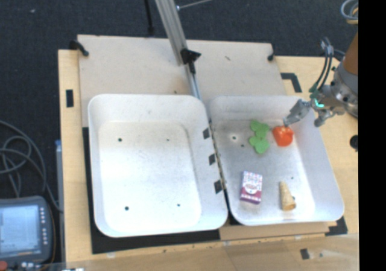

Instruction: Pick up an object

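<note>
The right bin (319,161) holds a red-orange round object (283,136), a green lumpy piece (260,136), a small pink and purple box (251,187) and a tan cone-shaped piece (287,196). My gripper (308,115) hangs over the bin's upper right corner, just above and right of the red-orange object. Its two fingers stand spread and open, with nothing between them. One fingertip (295,113) points down toward the red-orange object without touching it.
The left bin (151,164) lies beside the right one, with a dark divider strip (214,158) between them. A slanted metal pole (172,19) rises behind the bins. Cables and a screen sit at the far left, off the bench.
</note>
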You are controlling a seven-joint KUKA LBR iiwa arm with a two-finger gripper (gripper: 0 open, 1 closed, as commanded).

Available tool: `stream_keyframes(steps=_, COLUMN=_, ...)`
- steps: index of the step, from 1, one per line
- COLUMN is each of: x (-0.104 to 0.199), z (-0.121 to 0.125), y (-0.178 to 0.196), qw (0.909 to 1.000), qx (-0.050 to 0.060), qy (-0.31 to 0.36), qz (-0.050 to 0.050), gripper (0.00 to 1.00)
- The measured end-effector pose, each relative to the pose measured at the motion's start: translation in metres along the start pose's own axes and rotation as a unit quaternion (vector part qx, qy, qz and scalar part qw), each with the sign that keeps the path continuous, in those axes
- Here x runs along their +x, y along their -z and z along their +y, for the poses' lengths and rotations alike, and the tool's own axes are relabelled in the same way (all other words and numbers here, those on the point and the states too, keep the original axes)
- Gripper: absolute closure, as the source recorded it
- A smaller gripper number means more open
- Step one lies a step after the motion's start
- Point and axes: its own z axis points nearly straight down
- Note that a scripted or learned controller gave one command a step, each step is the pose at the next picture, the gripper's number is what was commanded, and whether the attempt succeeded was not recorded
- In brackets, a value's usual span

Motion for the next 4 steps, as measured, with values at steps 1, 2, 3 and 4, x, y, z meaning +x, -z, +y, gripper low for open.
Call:
stream_keyframes(steps=1, x=0.002, z=-0.007, y=-0.045, qw=1.0, qx=0.002, qy=-0.002, qz=0.0, gripper=0.0)
stream_keyframes(steps=2, x=0.003, z=-0.017, y=-0.092, qw=1.0, qx=0.003, qy=-0.003, qz=0.001, gripper=0.0)
stream_keyframes(steps=3, x=0.001, z=-0.016, y=-0.135, qw=1.0, qx=0.0, qy=-0.004, qz=0.0, gripper=0.0)
stream_keyframes(steps=4, x=0.0, z=-0.015, y=-0.122, qw=1.0, qx=-0.003, qy=-0.006, qz=-0.001, gripper=1.0)
